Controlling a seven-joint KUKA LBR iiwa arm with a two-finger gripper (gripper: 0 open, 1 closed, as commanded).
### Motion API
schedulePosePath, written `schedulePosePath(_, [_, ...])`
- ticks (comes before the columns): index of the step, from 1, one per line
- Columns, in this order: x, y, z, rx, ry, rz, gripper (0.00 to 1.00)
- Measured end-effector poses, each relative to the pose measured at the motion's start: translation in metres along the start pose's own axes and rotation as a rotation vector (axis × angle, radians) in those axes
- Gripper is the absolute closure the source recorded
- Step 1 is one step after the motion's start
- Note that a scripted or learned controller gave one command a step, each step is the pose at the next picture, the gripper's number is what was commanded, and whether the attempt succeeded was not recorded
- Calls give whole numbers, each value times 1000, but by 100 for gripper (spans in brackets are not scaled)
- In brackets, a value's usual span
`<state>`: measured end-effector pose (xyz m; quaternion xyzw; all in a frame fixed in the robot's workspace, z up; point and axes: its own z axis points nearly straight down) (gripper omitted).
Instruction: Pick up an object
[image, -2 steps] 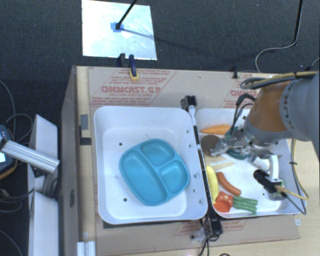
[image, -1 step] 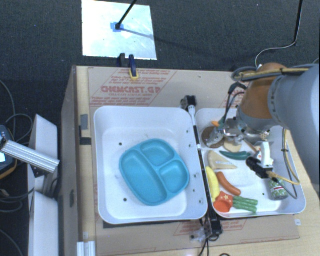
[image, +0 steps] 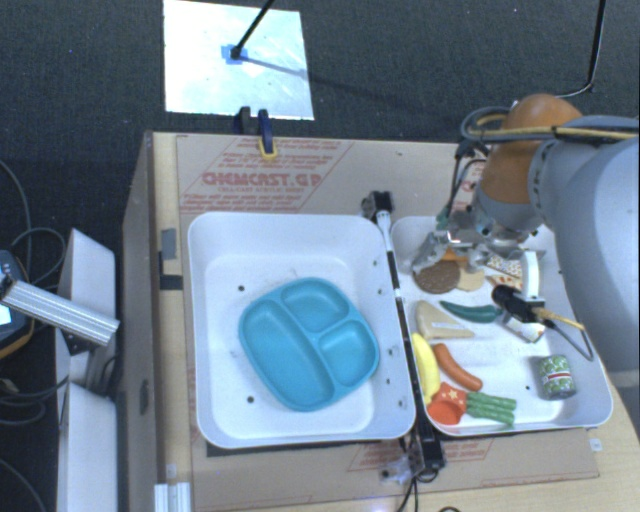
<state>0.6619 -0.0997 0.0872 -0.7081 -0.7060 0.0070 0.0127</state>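
Your flat brown round disc (image: 438, 277) lies in the right bin's far-left corner. Nearer you see a green pepper (image: 470, 312), yellow banana (image: 426, 366), orange sausage (image: 457, 367) and small patterned can (image: 557, 375).

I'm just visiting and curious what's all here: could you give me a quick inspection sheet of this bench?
Surface: two white bins side by side, left bin, right bin.
Job's things: toy food in the right bin: banana, hot dog, brown cookie, small can.
Clutter: blue divided plate in the left bin.
Gripper: gripper low over the cookie; fingers unclear.
Cables: black cable above the arm.
Surroundings: dark carpet, shiny sheet.
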Motion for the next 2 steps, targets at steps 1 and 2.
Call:
schedulePosePath(1, [9,1,3,5,-9,2,0])
schedulePosePath(2, [8,0,-6,8,-10,1,100])
